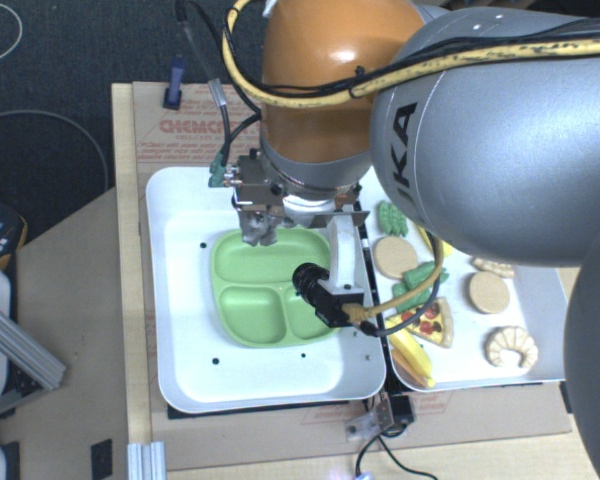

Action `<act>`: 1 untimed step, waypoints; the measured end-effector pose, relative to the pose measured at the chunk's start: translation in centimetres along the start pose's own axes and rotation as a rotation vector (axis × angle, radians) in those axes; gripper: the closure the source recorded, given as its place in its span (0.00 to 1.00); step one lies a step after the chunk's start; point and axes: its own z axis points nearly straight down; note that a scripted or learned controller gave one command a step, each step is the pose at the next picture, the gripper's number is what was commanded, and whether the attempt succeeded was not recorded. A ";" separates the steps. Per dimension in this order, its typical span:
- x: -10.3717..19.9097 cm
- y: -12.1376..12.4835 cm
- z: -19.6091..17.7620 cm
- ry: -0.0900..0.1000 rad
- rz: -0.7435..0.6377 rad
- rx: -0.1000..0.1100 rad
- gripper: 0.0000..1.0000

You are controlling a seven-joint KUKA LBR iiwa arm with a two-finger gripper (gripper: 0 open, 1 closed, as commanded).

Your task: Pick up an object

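A: Camera view, from above. The arm's gripper [263, 226] is low over the left bin [180, 298], at the far rim of the green divided tray [255, 308]. The wrist covers most of it, so whether it is released or clenched cannot be told. Nothing can be seen held.

B: And the things to pick?

A: The tray lies in the left bin, tilted a little. The right bin [540, 368] holds toy food: a round cracker [395, 257], a second round biscuit [488, 292], a croissant [510, 346] near the front, a pizza slice [435, 323], a banana [412, 356] along the dividing wall, a green piece [391, 217] at the far side.

B: Risks?

A: Judging by position, the tray is the target. It is broad and shallow; a grip on its thin rim may slip, or the tray may tip and slide across the bin. The cable [325, 303] hanging just beside the tray could drag on it during a lift.
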 end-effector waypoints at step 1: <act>-1.6 -3.1 6.5 -0.002 0.012 -0.001 1.00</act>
